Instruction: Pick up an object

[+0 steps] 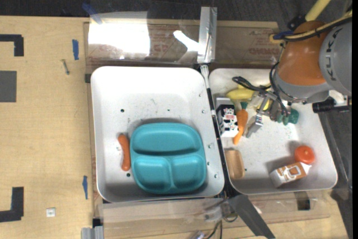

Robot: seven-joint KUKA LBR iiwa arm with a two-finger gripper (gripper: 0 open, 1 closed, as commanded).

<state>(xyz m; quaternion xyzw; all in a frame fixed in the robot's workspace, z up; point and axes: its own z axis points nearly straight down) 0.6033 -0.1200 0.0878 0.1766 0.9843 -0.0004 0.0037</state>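
- Camera view: the grey arm comes in from the right over the right bin (pixel 330 176); its hand (pixel 258 120) hangs low in the top part of that bin, in among a small heap of toys
- The hand looks a little way open, with its metal tips pointing down at the bin floor; I see nothing between them, so I would say it holds nothing; the spot is small and busy, so I am not fully sure
- Just beside the tips lies a small carrot (pixel 241 125); a yellow banana (pixel 241 94) lies a bit above it; a white box with black and red marks (pixel 227 119) sits by the bin's left wall; any of these could be the thing to pick
- Lower down in the same bin are a brown bread stick (pixel 234 164), a little carton (pixel 288 173) and a red tomato (pixel 305 154)
- The left bin (pixel 112 98) holds a teal tray (pixel 168 157) and a sausage (pixel 125 151)
- I think the grab is only starting; next the hand needs to line up over one toy, go down and close
- The marks on the box and carton are too small to read; part of a word shows on the arm, cut off at the edge
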